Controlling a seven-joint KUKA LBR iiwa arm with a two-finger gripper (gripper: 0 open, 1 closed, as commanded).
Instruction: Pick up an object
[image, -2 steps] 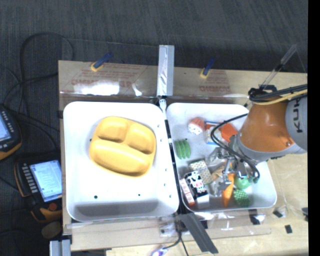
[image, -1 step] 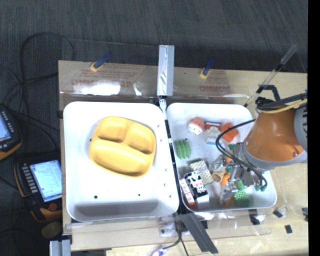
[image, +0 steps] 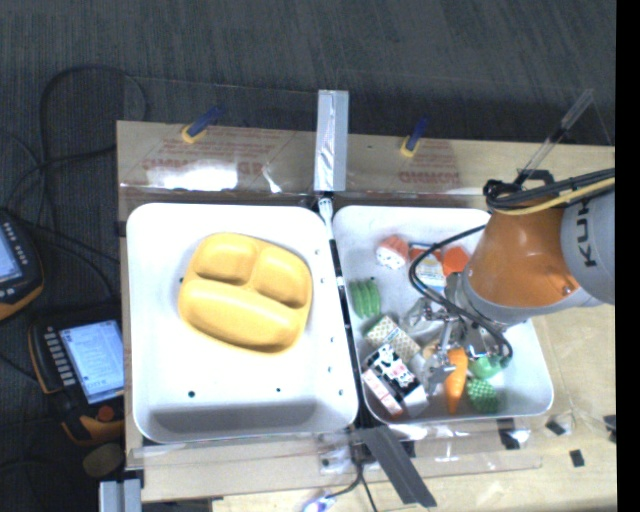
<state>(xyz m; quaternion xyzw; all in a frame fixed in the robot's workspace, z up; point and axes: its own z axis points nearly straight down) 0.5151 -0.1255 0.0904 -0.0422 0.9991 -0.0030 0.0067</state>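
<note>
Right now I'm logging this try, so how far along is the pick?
Done: the gripper is down in the right bin, among the clutter beside the orange carrot. In hand: nothing visibly held or lifted. Left: grasp an object and raise it. The yellow tray lies in the left bin.

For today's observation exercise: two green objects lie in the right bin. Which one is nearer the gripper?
The round green object at the bin's lower right, beside the gripper. The other, the green pea pod, lies apart near the bin's left wall.
</note>
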